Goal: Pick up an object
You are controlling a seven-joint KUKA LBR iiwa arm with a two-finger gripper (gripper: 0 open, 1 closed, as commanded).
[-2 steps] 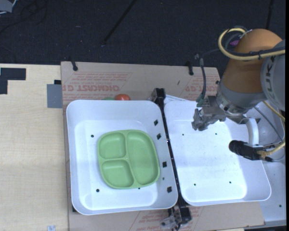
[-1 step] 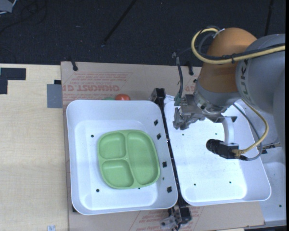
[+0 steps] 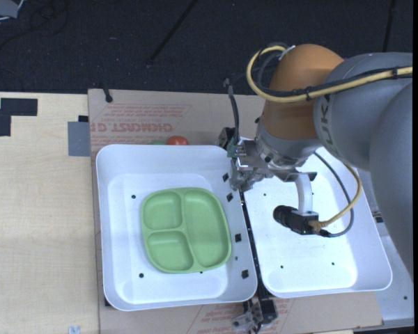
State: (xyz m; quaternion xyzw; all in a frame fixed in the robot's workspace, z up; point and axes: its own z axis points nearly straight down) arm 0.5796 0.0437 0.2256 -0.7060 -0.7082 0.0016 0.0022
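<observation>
**Arm low at the seam between the bins**

You have the green divided plate (image 3: 186, 229) lying flat in the left bin (image 3: 118, 256), roughly central, with bare white floor on every side of it. The gripper (image 3: 245, 178) sits over the right bin's (image 3: 362, 270) far-left corner, hard by the dividing rims; whether it is spread or closed you cannot tell. A small black part (image 3: 297, 219) hangs below the wrist. A red object (image 3: 177, 141) rests beyond the left bin's far rim.

Pale wooden bench top (image 3: 35, 207), brown cardboard sheet (image 3: 146, 120) with mirrored red print, dark carpeted floor (image 3: 139, 33) beyond, black cables (image 3: 7, 5) trailing, grey and black tape patches (image 3: 76, 138).
</observation>
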